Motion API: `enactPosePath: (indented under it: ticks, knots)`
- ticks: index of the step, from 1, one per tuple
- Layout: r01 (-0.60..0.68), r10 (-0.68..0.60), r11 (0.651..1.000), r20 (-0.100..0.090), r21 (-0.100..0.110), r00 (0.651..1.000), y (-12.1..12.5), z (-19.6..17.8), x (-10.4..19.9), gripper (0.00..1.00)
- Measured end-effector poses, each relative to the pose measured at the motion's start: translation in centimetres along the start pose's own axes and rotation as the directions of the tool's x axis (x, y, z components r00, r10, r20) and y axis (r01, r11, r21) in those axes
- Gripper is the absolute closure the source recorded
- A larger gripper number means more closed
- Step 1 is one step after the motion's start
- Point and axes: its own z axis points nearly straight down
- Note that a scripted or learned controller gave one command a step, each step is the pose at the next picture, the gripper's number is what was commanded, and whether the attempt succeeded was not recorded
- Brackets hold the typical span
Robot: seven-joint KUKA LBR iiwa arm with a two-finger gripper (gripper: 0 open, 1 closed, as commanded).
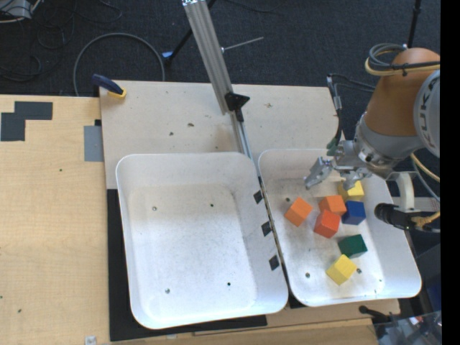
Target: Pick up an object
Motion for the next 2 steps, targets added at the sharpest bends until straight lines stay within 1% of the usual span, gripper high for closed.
enactPosePath:
  ticks: [1,2]
  knots:
    - [0.007,-0.007,1.000,-0.001,0.003,1.000,1.1,1.5,3.6,0.00]
    - [0.005,-0.005,1.000,0.000,0.004,1.000,0.7,1.4,4.8,0.00]
